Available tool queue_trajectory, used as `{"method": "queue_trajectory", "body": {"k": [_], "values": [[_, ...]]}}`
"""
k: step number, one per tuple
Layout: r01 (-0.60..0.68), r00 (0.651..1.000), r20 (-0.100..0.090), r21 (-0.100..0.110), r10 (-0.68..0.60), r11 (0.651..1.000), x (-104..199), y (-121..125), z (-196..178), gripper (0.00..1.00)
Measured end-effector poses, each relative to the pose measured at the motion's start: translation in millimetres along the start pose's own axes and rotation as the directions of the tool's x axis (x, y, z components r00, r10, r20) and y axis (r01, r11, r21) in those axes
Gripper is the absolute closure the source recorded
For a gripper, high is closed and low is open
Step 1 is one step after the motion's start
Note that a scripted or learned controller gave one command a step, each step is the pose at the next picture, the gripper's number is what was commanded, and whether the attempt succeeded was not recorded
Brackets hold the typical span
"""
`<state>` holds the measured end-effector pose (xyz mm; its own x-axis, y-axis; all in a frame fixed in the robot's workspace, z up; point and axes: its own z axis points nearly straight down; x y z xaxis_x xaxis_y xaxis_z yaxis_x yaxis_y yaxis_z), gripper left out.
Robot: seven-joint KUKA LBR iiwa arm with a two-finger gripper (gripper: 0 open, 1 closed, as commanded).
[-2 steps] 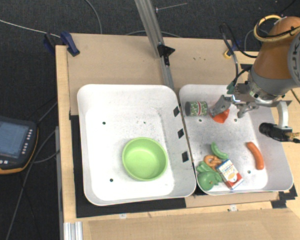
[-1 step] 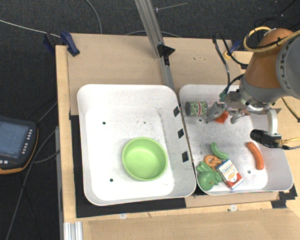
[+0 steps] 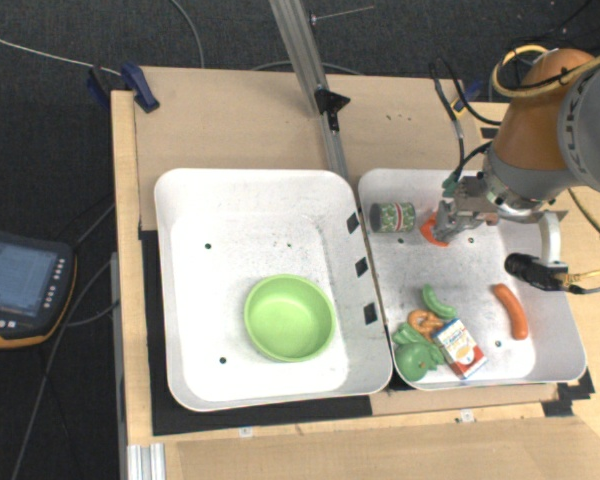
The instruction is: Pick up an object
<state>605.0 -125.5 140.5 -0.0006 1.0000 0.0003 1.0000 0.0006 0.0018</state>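
My hand (image 3: 455, 220): low over the rear part of the right bin (image 3: 475, 278), left of that bin's middle, below my grey wrist with the orange band.
Hand state: cannot tell whether spread or pressed together; my own wrist covers it from this camera.
Red piece (image 3: 435, 232): the nearest candidate to pick up. It is small and red-orange, on the bin floor at the lower left edge of my hand and partly hidden by it. Possibly a flat round shape, but the view is poor. Contact with my hand: cannot tell.
Can (image 3: 393, 217): on its side, green with a pale label, just left of my hand, near the bin's left wall.
Orange sausage-shaped piece (image 3: 511, 311): lying slantwise on the floor of the same bin, toward the front right, well apart from my hand.
Front-left cluster: curved green piece (image 3: 438, 301), orange pretzel-like piece (image 3: 425, 321), small red-and-white box (image 3: 457, 348) and leafy green piece (image 3: 410, 360), packed close together.
Left bin (image 3: 240, 218): holds one green bowl (image 3: 289, 317), upright, toward the front right.
Desk (image 3: 240, 118): pale wood, bins side by side, blue clamp (image 3: 140, 88) at the rear left corner.
Off the desk: pendant with a screen (image 3: 18, 286) on the dark floor, left.
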Motion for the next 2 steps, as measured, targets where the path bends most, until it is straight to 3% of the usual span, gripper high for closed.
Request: {"method": "queue_trajectory", "body": {"k": [2], "values": [[0.000,1.000,0.001,-0.001,0.000,1.000,-8,-1,-75,1.00]]}}
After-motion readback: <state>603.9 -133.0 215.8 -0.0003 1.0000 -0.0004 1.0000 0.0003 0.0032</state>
